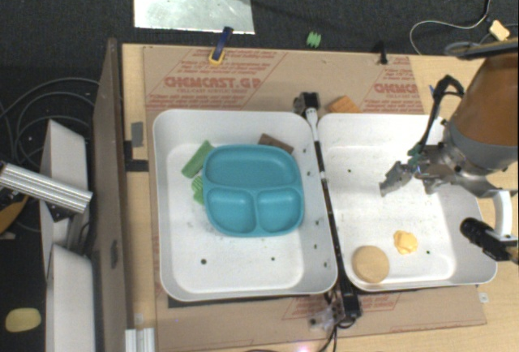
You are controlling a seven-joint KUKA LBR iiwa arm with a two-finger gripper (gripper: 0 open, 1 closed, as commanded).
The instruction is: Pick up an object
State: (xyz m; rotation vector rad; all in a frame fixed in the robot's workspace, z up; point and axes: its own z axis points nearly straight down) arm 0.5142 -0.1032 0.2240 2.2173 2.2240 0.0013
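Observation:
In the right bin a round tan cookie-like disc lies near the front wall. A small yellow lump sits just right of it. My gripper hangs over the middle of the right bin, well above and behind both items, pointing left. Nothing shows between its fingers. The left bin holds a blue divided tray, with a green piece at its left edge and a brown piece behind it.
The grey arm with its orange band reaches in over the right bin's right side. An orange block lies on the cardboard behind the bins. A black clamp sits at the divider. Cables run at the far right.

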